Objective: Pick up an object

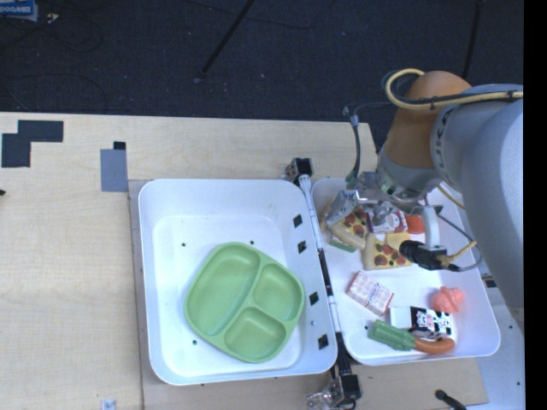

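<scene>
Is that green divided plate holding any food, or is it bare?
Bare. The green plate lies flat in the left bin, and all three of its compartments show plain green.

floor (171,41): dark carpet, cables | bench (60,272): pale wood, dark tape patches | light: even

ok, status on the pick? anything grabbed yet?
Done: the arm has reached over the right bin, with the tool low at the toy food pile near the bin's back corner. In hand: nothing visibly lifted; whether it grips anything can't be told. Left: the grasp and lift. The pink packet, green toy and green plate lie untouched.
</scene>
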Robot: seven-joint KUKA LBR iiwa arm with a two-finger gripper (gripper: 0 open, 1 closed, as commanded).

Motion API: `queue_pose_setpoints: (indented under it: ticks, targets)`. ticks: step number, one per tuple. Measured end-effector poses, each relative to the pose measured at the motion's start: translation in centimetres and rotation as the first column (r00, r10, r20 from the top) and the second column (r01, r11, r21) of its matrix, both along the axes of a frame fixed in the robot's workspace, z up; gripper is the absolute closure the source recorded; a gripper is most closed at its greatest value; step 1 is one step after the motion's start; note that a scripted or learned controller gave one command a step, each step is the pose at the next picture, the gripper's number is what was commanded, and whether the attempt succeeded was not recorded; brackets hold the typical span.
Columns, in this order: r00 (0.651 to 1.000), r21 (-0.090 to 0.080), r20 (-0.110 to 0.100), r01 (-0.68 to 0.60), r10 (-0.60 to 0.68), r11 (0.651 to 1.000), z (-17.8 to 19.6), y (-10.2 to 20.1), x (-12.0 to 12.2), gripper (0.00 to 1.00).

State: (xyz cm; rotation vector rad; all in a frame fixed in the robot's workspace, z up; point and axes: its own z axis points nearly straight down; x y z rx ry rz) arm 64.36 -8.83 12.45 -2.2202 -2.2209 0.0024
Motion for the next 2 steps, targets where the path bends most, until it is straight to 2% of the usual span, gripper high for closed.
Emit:
queue_pose_setpoints:
  ticks: [1, 2]
  targets:
    - [1.0, -0.001, 0.007, 0.0, 0.0, 1.0, -3.3, -1.7, -4.0, 0.0]
    - [1.0, -0.003, 0.01, 0.0, 0.0, 1.0, -3.3, -1.3, -7.4, 0.0]
